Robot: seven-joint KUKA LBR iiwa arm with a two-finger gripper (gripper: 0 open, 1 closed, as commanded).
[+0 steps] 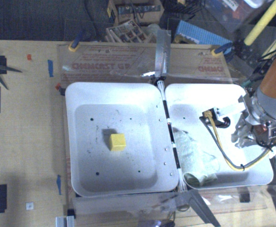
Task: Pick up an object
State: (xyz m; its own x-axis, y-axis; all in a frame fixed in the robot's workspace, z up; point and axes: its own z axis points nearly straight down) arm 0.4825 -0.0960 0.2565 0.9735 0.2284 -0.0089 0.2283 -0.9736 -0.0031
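Yellow block (118, 142) in left bin (81, 98), rolled cloth, perhaps (197, 167), in right bin (199, 96)

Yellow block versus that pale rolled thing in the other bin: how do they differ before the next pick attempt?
The yellow block is small, boxy and bright; the pale roll is longer, cylindrical and whitish-green, blending into the bin. The block sits alone near the middle of the left bin; the roll lies along the right bin's left wall, its open end toward the near edge, beside a yellow cable. Both rest on bin floors, apart from the tool.
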